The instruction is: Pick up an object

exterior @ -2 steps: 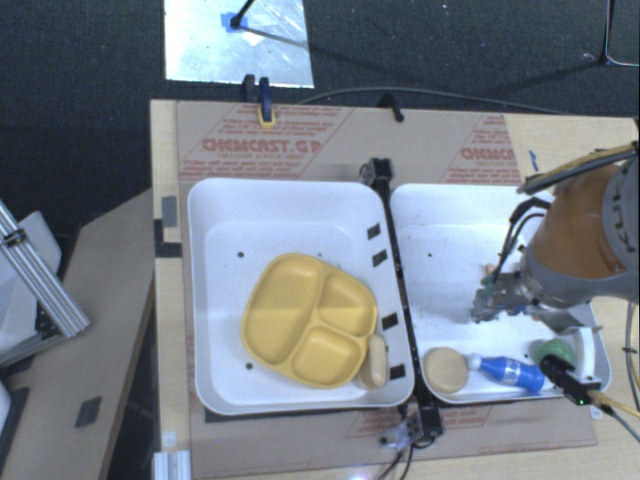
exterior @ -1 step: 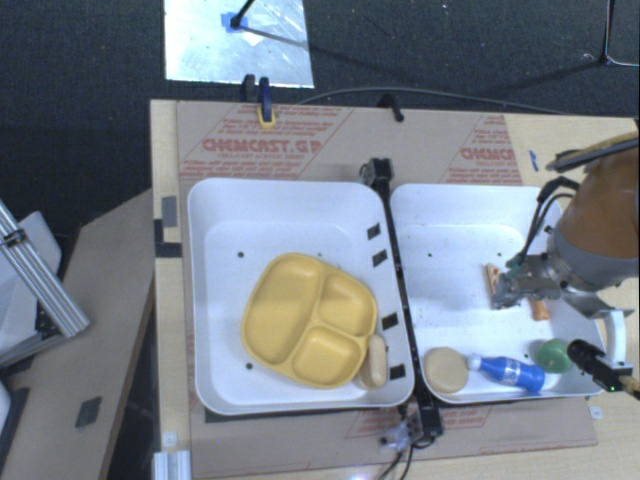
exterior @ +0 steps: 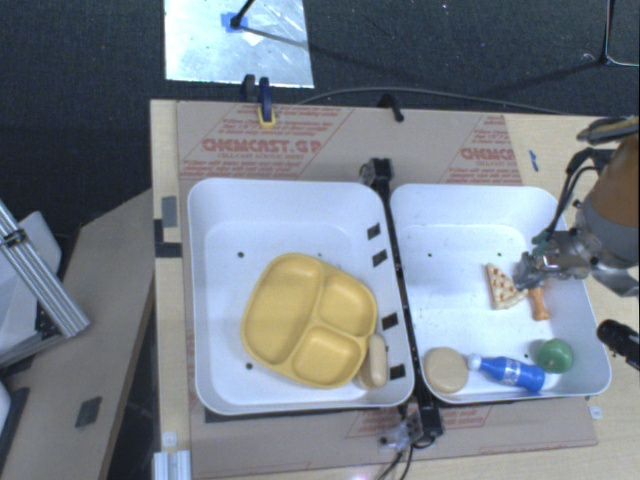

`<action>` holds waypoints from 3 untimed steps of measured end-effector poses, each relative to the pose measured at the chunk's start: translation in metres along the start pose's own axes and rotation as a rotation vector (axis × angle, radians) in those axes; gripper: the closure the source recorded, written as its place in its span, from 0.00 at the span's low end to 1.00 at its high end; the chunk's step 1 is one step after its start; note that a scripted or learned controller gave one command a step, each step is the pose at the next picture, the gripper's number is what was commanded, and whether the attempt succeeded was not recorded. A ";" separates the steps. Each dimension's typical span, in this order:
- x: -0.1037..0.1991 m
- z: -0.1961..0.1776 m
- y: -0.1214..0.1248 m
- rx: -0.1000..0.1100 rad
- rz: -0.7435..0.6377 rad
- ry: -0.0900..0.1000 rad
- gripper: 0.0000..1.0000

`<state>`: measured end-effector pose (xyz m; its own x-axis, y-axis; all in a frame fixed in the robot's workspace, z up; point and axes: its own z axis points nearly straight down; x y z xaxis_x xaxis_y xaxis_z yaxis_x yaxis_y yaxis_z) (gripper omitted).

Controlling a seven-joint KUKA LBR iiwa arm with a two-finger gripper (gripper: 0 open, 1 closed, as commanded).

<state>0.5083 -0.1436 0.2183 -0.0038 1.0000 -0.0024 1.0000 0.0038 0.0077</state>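
here, gripper low in right bin
pizza slice just at its 9 o'clock; carrot at 6; finger state: cannot tell.

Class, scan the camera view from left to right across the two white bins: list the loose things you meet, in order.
Yellow divided plate → beige bread roll → round tan bun → pizza slice → blue bottle → green ball.

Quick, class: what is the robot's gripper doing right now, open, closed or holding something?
Gripper: low in the right bin, beside the pizza slice and the small orange stick; open or closed cannot be told.
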 end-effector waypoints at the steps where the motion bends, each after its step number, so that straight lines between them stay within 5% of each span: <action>1: 0.001 -0.064 -0.001 -0.001 -0.001 0.000 1.00; 2: 0.001 -0.063 0.000 0.004 -0.001 0.001 1.00; 3: 0.054 -0.046 0.000 0.006 -0.006 0.004 1.00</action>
<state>0.5079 -0.0890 0.2637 -0.0094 1.0000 0.0017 1.0000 0.0094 0.0015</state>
